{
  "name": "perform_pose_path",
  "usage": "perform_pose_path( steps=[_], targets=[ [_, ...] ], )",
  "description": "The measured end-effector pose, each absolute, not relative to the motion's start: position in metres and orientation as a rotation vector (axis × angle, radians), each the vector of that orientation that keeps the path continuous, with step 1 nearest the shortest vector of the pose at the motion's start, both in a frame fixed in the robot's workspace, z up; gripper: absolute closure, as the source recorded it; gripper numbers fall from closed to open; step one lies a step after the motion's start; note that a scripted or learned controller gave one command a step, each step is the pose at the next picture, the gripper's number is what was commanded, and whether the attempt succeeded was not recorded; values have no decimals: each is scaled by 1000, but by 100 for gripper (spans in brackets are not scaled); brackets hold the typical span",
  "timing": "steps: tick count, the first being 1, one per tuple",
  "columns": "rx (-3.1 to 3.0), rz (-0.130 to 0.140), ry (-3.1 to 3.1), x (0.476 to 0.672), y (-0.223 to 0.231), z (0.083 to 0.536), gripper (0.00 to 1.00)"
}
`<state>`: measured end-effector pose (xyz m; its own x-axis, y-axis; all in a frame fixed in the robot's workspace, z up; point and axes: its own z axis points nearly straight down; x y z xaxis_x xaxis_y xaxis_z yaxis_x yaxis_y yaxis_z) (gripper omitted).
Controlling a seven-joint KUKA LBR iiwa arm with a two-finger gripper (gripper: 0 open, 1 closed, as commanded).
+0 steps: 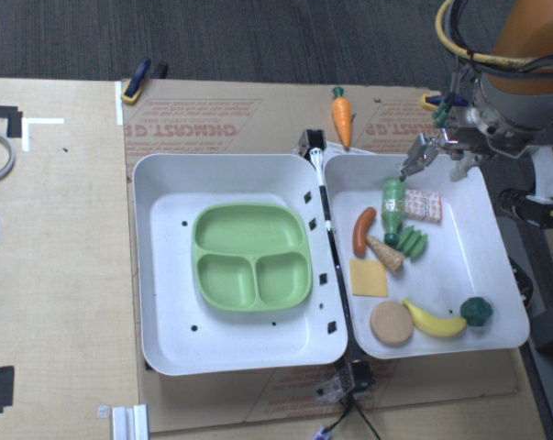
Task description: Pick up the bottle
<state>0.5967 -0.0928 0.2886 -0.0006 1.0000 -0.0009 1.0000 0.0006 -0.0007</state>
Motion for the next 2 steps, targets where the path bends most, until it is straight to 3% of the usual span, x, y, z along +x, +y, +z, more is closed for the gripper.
perform_pose_path(
  steps=[1, 2],
  targets=[
    [2219, -2, 2222, 597, -93, 298, 100],
    [2283, -2, 2159, 524, -66, 267, 100]
  ],
)
